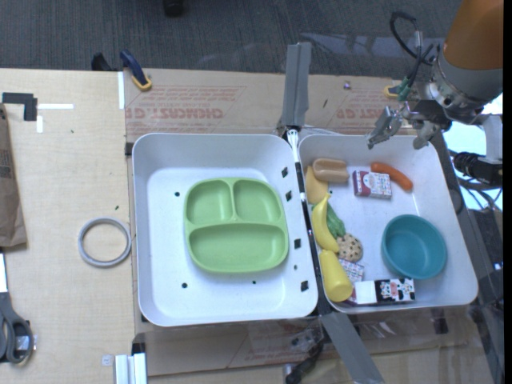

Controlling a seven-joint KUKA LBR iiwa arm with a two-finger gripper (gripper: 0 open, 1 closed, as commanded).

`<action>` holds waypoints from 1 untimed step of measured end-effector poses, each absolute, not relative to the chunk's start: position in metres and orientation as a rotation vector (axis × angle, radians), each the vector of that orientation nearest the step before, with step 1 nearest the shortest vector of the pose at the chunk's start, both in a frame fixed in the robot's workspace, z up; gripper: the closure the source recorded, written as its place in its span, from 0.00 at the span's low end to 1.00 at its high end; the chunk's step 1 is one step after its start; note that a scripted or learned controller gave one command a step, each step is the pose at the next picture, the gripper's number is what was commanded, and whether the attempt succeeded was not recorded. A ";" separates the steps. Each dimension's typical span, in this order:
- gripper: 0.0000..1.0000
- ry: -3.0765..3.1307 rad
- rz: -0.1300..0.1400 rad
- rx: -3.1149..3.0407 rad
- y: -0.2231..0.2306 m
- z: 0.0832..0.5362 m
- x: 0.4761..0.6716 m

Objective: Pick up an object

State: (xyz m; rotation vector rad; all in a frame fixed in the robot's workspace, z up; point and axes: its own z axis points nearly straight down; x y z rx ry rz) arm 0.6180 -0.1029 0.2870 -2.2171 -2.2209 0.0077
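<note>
Plywood bench [64,174] with two white bins [148,238]

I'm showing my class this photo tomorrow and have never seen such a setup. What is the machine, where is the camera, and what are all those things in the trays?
The camera looks down at a slant on a bench. The robot arm, grey with an orange band, reaches in from the right. Its gripper hangs over the right bin's far edge, open, with nothing between its fingers. That bin holds toy food: a banana, a carrot, a cookie, a small carton and a blue bowl. The left bin holds a green divided plate. A tape ring lies on the bench.
</note>
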 end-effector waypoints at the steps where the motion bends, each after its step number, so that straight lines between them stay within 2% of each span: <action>1: 0.00 -2.170 0.008 -2.265 -0.166 0.191 0.643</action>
